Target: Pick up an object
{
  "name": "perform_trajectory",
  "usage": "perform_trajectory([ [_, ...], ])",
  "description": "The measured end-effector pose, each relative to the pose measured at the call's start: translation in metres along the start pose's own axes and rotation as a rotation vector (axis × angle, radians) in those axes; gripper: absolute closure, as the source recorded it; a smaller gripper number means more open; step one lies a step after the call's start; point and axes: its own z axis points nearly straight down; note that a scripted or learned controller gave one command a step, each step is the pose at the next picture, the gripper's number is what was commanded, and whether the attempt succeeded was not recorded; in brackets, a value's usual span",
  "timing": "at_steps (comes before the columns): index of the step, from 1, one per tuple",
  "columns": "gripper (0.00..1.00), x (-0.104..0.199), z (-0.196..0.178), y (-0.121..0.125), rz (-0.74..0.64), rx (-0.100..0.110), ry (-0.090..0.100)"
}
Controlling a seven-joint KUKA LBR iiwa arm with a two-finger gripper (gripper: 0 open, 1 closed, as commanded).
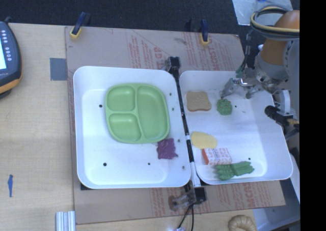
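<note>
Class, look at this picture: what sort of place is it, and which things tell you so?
Probably a robotics lab bench set up for grasping trials. A robot arm's end effector reaches over two white bins clamped to a board; they hold toy food, like a bread slice and a green divided plate. A control pendant lies alongside.

1. A light wooden bench (35,138) carries a brown cardboard sheet (132,47), clamped at its far edge
2. Two shallow white bins sit side by side on the cardboard: left bin (89,164), right bin (265,169)
3. A handheld control pendant (7,54) lies on the bench's left edge, near a grey tape patch (58,68)
</note>
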Motion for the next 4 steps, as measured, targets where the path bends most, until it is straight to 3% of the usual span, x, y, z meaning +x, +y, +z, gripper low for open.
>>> perform_trajectory([
  [1, 0.0, 0.048, 0.001, -0.069, 0.001, 0.015, 0.008],
  [2, 0.0, -0.019, -0.066, -0.003, 0.001, -0.005, -0.002],
  [3, 0.0, 0.016, 0.005, -0.054, 0.002, 0.017, 0.008],
  [4, 1.0, 0.013, -0.011, -0.05, 0.0, 0.007, 0.003],
])
